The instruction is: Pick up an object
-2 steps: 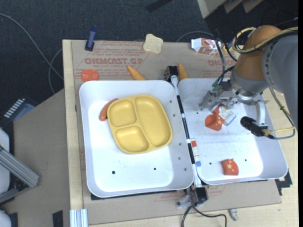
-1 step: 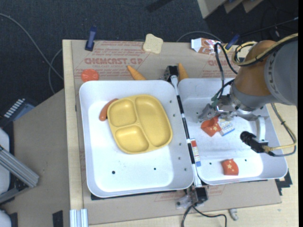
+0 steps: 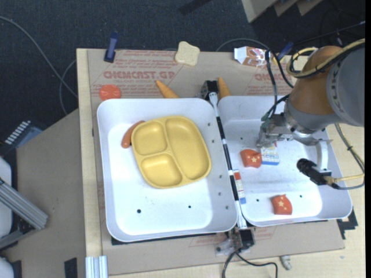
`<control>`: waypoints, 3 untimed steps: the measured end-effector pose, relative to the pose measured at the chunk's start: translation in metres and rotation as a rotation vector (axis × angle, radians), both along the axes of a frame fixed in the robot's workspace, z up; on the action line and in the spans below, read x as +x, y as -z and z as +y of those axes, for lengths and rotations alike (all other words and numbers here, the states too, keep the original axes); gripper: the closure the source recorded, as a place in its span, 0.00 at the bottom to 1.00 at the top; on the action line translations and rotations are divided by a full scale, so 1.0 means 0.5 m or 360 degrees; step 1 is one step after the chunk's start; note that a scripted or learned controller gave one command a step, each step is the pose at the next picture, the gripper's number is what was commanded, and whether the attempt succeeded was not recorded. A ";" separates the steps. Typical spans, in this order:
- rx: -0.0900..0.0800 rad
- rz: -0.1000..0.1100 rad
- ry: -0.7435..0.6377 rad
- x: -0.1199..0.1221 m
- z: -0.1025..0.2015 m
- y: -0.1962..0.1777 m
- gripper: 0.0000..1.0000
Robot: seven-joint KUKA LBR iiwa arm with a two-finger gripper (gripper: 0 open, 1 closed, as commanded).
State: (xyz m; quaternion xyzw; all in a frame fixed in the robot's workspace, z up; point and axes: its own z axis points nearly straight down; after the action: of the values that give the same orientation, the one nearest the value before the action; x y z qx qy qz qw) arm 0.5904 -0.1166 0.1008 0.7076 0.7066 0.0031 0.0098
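The pincer (image 3: 268, 145), grip state unclear, hovers over a small white-and-blue packet (image 3: 269, 157) beside a red block (image 3: 251, 158).

The grey arm with its orange band (image 3: 330, 91) is running off the picture's right edge, and its wrist is covering the two-finger gripper (image 3: 268, 146), so the fingers are lying out of sight. A small white and blue carton (image 3: 269, 157) is peeking out from under that wrist, too small and too covered to read. An orange sausage-shaped toy (image 3: 126, 136) is lying partly tucked beneath the yellow three-compartment plastic plate (image 3: 171, 151).
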 end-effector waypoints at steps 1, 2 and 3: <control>0.0000 0.0001 0.0000 -0.001 0.000 0.001 0.00; 0.0001 0.0002 -0.0001 -0.024 0.031 0.021 0.00; 0.0000 0.0003 0.0000 -0.023 0.038 0.021 0.00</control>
State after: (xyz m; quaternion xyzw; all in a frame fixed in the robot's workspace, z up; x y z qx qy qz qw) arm 0.5790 -0.0977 0.0902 0.7077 0.7065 0.0026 0.0091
